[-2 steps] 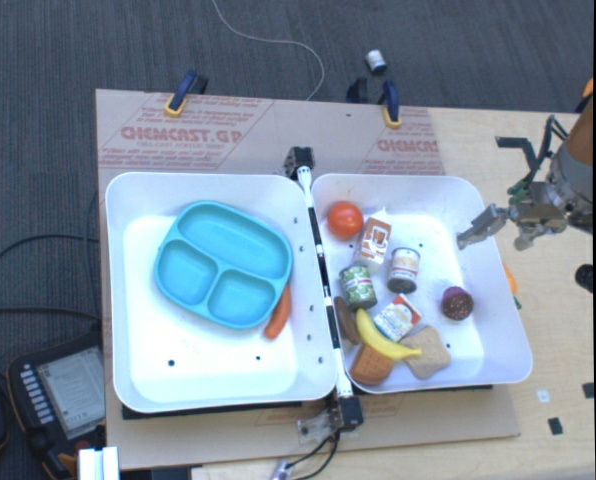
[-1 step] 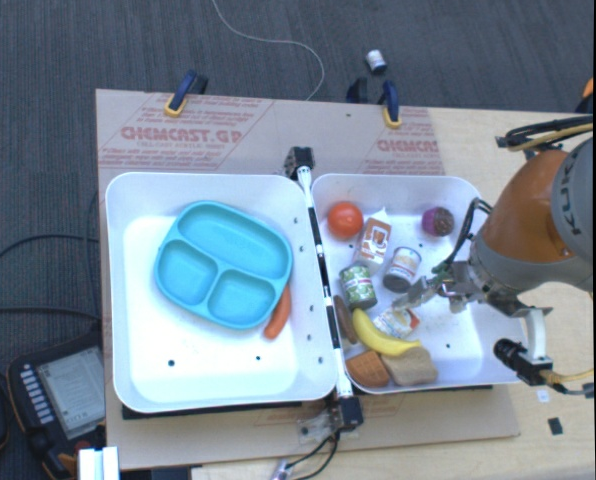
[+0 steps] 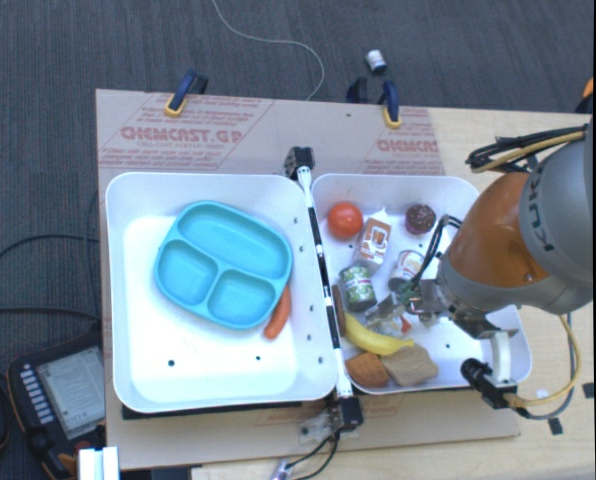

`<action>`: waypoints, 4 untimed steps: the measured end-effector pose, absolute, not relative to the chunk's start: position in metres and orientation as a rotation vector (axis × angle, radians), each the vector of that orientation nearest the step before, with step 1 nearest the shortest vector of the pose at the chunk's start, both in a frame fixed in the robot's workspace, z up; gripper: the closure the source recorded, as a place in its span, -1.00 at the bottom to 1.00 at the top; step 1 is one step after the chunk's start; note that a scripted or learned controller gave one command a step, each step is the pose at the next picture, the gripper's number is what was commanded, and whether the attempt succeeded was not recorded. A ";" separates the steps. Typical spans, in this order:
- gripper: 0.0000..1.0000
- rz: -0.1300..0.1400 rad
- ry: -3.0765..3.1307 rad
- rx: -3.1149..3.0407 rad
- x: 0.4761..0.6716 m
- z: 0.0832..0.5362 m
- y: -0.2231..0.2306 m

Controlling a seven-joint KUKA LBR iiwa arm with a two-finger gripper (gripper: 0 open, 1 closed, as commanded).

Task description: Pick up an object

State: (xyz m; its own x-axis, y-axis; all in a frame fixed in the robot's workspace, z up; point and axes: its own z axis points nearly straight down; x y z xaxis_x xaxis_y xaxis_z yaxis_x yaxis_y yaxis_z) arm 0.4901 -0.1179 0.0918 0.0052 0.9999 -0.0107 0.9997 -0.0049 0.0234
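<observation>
My gripper [image 3: 396,309] hangs low in the right bin [image 3: 448,184], just above the yellow banana [image 3: 375,340] and right of a green-labelled can [image 3: 357,286]. The grey wrist with its orange band [image 3: 488,243] covers the bin's right half. Around the gripper lie a red tomato [image 3: 345,218], a small orange-and-white carton [image 3: 376,240], a dark round fruit [image 3: 420,218] and a small red-and-white can [image 3: 410,265]. A slice of brown bread [image 3: 412,366] and a brown bun [image 3: 366,370] rest at the bin's front edge. I see no object lifted off the bin floor.
The left bin [image 3: 138,368] holds a blue divided plate [image 3: 223,264] and an orange carrot [image 3: 277,314] beside it. A black-and-white bar [image 3: 318,258] runs between the bins. Clamps [image 3: 390,103] sit at the bench's back edge.
</observation>
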 end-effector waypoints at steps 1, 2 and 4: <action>1.00 0.021 2.201 2.208 0.492 0.104 -0.117; -1.00 0.020 2.200 2.208 0.492 0.104 -0.117; -1.00 0.024 2.205 2.209 0.493 0.114 -0.115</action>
